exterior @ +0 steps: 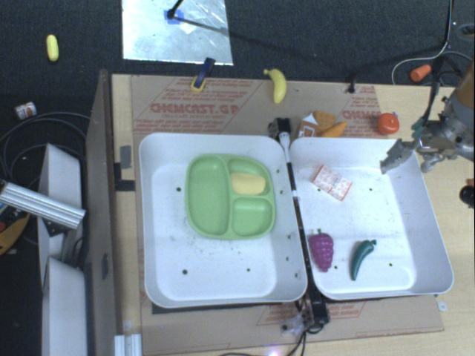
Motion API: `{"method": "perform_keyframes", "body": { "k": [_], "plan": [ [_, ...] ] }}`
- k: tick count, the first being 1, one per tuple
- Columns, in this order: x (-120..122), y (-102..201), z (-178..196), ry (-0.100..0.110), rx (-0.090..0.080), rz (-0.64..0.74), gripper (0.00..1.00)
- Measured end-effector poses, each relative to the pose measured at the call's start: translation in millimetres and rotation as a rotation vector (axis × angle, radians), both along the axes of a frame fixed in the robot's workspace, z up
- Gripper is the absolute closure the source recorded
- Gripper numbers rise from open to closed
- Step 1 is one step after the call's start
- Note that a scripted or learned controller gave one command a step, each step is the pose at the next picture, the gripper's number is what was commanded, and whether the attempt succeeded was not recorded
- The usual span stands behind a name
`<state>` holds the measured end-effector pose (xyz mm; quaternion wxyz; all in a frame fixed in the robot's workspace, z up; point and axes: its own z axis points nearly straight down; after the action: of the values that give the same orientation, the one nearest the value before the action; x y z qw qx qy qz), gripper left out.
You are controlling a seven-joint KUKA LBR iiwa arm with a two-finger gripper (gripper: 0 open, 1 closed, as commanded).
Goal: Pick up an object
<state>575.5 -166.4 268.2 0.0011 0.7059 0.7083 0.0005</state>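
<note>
I see two white bins (171, 288) on the tan table (445, 221). The left one holds a light green divided plate (215, 199) carrying something pale yellow (249, 182). The right holds a purple grape bunch (321, 251), a dark green pepper (361, 258) and a white packet (331, 182) with red print, I think.

The right bin's (427, 221) far-right floor lay open. A red-and-white packet (331, 182) sat far-left; grapes (321, 250) and a green pepper (361, 258) crowded the near side.
</note>
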Motion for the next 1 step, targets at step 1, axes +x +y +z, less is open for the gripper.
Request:
{"method": "perform_keyframes", "body": {
  "k": [1],
  "plan": [
    [-61.4,-11.0,-11.8,0.004,0.000,-0.005,0.00]
  ]
}}
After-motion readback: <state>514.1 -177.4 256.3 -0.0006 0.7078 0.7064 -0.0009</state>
